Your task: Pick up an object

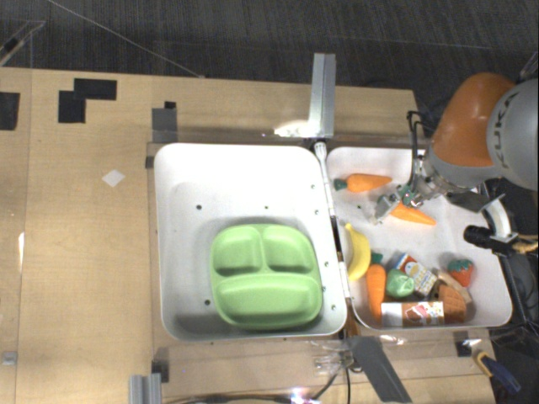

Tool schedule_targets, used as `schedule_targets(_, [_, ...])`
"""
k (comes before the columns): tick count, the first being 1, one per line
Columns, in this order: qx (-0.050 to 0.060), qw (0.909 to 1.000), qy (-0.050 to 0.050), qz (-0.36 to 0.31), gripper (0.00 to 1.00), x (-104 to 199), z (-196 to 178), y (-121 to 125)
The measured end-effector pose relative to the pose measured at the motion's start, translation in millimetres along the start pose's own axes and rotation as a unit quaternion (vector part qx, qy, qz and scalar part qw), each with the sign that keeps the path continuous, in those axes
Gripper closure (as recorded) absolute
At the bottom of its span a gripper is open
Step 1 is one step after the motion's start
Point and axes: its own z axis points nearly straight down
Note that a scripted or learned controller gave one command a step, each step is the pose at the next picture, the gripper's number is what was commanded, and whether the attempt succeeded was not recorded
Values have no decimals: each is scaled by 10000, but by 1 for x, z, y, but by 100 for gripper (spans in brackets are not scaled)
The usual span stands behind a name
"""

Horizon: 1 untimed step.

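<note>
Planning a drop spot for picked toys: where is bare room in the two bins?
Left bin: bare floor behind and left of the green tray. Right bin: crowded along its near edge, from banana to strawberry; gripper among the carrots.

Grey arm (514,141) with orange band (black cables alongside).

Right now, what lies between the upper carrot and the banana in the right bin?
In the camera view, bare white bin floor lies between the upper carrot and the banana. The gripper and a second carrot sit off to the right.
</note>
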Motion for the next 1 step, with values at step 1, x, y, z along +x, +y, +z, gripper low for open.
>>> schedule_targets(1, [-37, 10000, -18, 3, 100, 0, -13, 3])
